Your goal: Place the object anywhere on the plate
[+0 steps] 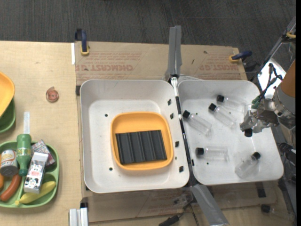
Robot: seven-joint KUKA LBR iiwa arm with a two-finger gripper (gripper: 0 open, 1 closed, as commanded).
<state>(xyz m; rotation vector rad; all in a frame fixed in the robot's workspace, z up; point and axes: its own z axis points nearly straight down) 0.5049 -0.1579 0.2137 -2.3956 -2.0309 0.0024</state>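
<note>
An orange plate (140,120) lies in the left bin (94,126), with a dark grey ridged pad (141,146) covering its middle. Several clear vials with black caps lie scattered in the right bin (235,86): one (198,122) near the divider, one (213,152) lower down, one (246,165) at the front right corner, and others (224,108) towards the back. My gripper (248,126) hangs low over the right side of the right bin, between the back vials and the front-right vial. A small black shape sits at its tip.
A metal divider bar (175,55) runs between the bins. On the wooden table to the left stand a green plate of toy food (28,173) and an orange bowl (4,95). Clamps (82,41) (240,56) hold the cardboard at the back.
</note>
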